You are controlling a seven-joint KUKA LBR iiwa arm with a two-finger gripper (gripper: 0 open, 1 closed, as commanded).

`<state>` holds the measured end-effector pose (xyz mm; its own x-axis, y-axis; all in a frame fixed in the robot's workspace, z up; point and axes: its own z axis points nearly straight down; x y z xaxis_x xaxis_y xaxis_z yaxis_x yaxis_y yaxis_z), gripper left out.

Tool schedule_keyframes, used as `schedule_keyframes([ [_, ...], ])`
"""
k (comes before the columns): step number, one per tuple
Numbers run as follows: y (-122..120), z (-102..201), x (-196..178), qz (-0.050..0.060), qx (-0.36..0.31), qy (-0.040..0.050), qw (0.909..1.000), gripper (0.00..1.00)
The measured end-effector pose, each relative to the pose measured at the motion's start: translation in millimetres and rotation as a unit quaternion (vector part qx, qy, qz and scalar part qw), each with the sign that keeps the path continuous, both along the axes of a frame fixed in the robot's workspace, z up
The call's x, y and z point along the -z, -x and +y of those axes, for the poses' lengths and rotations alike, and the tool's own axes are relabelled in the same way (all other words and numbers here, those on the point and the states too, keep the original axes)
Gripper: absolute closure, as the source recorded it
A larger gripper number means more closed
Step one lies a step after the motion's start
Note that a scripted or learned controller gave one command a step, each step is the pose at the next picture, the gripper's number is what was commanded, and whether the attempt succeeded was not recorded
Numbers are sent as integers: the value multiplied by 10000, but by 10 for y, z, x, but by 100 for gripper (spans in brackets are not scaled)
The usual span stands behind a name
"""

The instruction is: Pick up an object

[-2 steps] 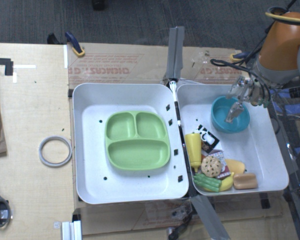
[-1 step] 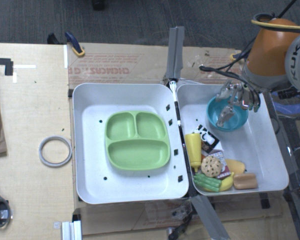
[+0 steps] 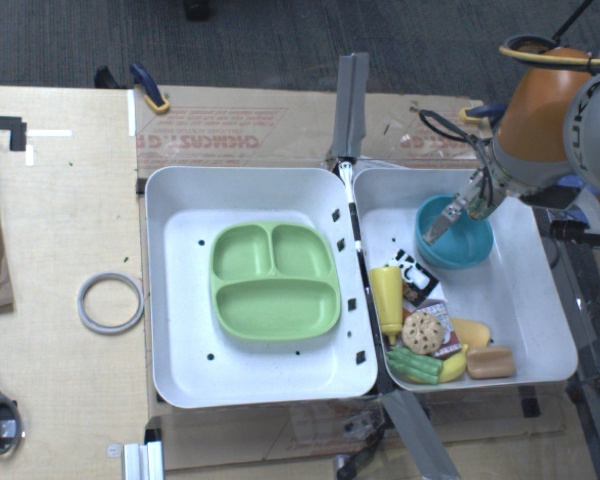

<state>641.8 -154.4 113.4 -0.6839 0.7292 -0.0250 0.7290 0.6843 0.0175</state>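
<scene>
Camera view. We see the grey arm with its orange band reaching in from the right, and its claw [image 3: 448, 218] is down at the near-left part of a round teal plastic bowl [image 3: 460, 240] in the right white bin [image 3: 540, 268]. The claw tips are small and dark against the bowl; we cannot tell how far apart they stand, nor whether they grip the bowl's rim or only touch it.

The bowl sits at the far end of the right bin. Nearer to us in the same bin lies a crowded cluster: a yellow plastic bottle-shaped toy [image 3: 386, 300] along the left wall, a black-and-white printed packet [image 3: 414, 272] just beside the bowl, a round speckled cookie toy [image 3: 421, 333], a green pod-shaped toy [image 3: 414, 366], a yellow banana-like piece [image 3: 467, 336] and a tan bread-roll toy [image 3: 490, 363]. These touch or overlap each other; the packet lies closest to the claw.

The left white bin [image 3: 170, 298] holds a smooth pale-green three-compartment plastic tray [image 3: 275, 281], flat and centred.

On the light wooden counter [image 3: 60, 218], well left of the bins, lies a grey ring [image 3: 110, 301].
</scene>
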Motion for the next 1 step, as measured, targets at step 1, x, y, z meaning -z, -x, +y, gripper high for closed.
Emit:
schedule_keyframes([
  [1, -112, -599, 76, 69, 1020, -59, 9947, 0],
])
